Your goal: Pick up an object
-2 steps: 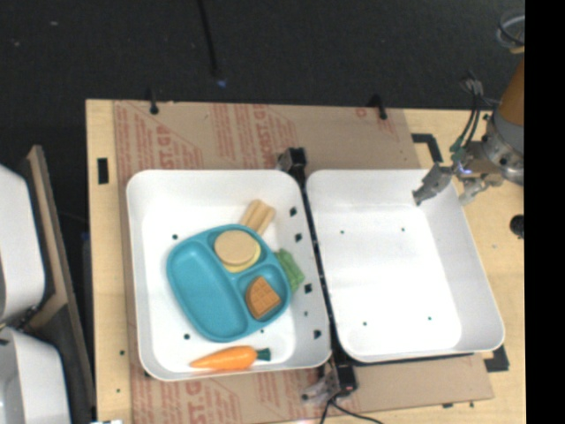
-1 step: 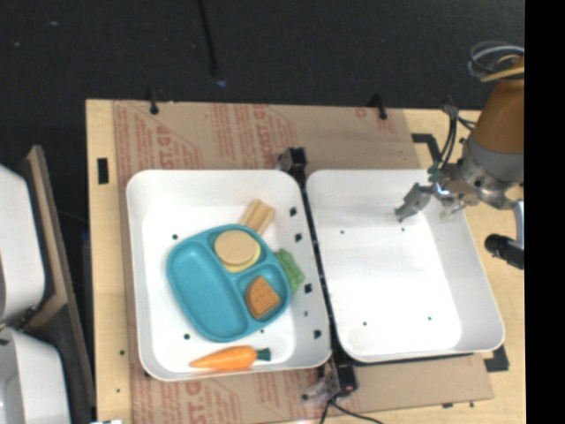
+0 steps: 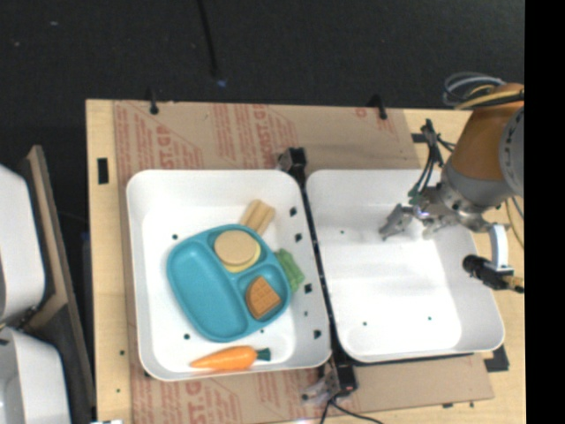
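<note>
Camera view: smooth blue compartment tray [image 3: 212,294], round tan disc [image 3: 237,248], tapered orange carrot [image 3: 227,358].

Your arm [image 3: 481,153] reaches in from the right, its orange band above the grey wrist. The gripper [image 3: 408,221] hangs low, pointing left, and you can see its fingers [image 3: 393,223] spread apart, nothing between them.

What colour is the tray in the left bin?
Blue, a light teal blue; the tray shows clearly in the camera view.

Even overhead light, bright white bins [image 3: 221,188] slightly glaring, soft shadows, mildly blurry.
</note>
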`<state>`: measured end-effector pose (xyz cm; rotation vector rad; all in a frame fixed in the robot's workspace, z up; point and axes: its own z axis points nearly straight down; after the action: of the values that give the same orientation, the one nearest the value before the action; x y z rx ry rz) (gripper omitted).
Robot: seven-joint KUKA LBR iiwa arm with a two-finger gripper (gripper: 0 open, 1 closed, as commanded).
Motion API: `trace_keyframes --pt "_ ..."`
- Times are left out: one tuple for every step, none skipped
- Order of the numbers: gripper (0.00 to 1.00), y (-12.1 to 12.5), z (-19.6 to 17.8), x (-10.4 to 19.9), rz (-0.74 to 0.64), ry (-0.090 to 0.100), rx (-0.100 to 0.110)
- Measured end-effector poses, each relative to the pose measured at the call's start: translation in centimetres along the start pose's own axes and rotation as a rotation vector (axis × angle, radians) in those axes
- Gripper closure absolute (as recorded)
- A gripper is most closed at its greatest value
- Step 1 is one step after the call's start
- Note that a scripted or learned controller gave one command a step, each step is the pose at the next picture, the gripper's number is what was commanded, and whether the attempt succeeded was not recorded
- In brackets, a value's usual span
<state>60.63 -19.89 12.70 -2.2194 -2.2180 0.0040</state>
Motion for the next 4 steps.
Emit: trace_keyframes --pt "1.00 0.2 -1.4 -0.1 0.001 -0.001 -0.007" --pt "1.00 -0.3 -6.9 0.7 -0.001 -0.002 -0.009" --pt "1.00 -0.7 -11.3 1.1 -0.001 -0.002 -0.009" --pt "1.00 -0.6 -14.4 1.0 -0.001 -0.002 -0.008"
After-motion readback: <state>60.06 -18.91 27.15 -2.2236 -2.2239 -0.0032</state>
